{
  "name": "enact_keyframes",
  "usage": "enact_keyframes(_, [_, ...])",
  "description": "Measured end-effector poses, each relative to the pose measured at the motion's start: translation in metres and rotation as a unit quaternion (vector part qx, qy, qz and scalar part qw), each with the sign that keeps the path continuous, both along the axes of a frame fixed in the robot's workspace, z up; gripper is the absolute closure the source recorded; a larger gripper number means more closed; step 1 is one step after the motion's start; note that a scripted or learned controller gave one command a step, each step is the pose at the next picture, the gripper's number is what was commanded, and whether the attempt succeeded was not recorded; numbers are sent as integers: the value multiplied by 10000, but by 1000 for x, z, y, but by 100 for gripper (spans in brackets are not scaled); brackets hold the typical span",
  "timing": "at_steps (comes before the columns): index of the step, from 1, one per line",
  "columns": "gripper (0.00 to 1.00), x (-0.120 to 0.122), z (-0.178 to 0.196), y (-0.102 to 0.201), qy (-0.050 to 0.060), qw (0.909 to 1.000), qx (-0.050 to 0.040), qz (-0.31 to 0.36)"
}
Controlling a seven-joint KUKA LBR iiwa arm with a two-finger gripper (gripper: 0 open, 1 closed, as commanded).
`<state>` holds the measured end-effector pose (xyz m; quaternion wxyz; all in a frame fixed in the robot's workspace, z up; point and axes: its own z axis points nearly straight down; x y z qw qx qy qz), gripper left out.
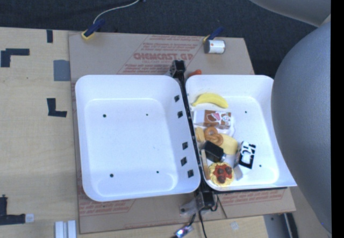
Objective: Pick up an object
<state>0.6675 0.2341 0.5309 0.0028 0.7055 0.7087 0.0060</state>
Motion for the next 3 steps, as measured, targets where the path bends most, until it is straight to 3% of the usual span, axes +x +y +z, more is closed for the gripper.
enact_keyframes(1, [100,-52,-192,-2,164,9998,-59,-19])
enact_keyframes(2, [100,-7,-54,0,-2,10000,-3,-7])
enact_keyframes(3, [100,1,8,-1,31,10000,-14,-9])
